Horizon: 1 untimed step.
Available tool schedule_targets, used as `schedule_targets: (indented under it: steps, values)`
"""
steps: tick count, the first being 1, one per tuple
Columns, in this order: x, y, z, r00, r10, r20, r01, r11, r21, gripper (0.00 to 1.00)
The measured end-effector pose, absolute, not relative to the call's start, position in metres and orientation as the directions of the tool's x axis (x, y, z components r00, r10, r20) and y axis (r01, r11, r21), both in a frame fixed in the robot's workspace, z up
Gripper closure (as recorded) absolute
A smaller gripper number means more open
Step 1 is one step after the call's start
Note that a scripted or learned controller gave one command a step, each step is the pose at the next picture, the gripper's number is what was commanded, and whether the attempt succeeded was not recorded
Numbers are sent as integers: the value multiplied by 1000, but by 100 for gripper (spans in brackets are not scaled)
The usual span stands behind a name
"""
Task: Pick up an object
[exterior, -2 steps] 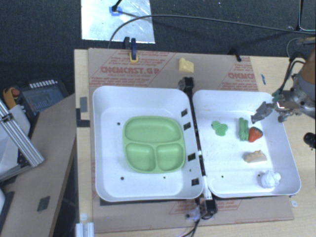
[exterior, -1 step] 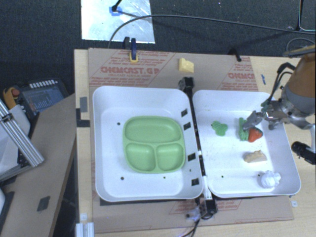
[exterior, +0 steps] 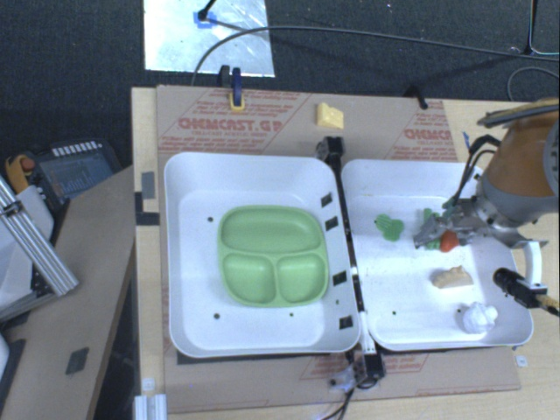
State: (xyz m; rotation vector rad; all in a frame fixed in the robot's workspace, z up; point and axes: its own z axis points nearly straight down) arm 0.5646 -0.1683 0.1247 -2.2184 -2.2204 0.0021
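Observation:
My gripper (exterior: 430, 234) reaches into the right bin (exterior: 398, 178) from the right, low over its middle. A small red-orange object (exterior: 450, 242) lies right against the gripper's tip, and a bit of green (exterior: 427, 214) shows just above it. To the gripper's left sits a small green object (exterior: 389, 227). Below the gripper lies a beige lump (exterior: 451, 277), and a white crumpled object (exterior: 474, 318) rests near the bin's front right corner.
The left bin (exterior: 188, 191) holds a green three-compartment plate (exterior: 269, 255). A yellow block (exterior: 330, 115) lies on the cardboard behind the bins. A black part (exterior: 516, 285) juts over the right bin's right rim. Cables cross the back.

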Motion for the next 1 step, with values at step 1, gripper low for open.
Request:
schedule_targets:
  steps: [1]
  values:
    - [566,-169,139,-1,1000,-2,1000,1,4,100]
